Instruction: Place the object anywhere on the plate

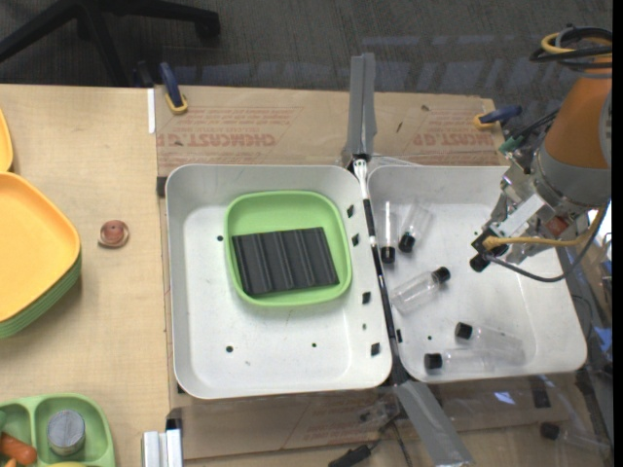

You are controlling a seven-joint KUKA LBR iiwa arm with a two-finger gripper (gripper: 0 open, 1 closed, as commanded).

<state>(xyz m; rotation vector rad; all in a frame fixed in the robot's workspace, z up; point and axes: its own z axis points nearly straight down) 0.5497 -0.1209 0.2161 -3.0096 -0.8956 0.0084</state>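
A green plate (pixel 286 212) lies in the left white bin (pixel 200 290). On it rests a flat dark grey ribbed block (pixel 284 260), which covers most of the plate's floor. My gripper (pixel 533 230) hangs over the right side of the right bin (pixel 545 309), below the grey wrist and its orange band. It is far from the plate. I see nothing held at the gripper.
Several clear vials with black caps lie in the right bin, among them one in the middle (pixel 421 286) and one near the front (pixel 490 340). Yellow plates (pixel 34 251) and a small red disc (pixel 114 232) sit on the bench at the left.
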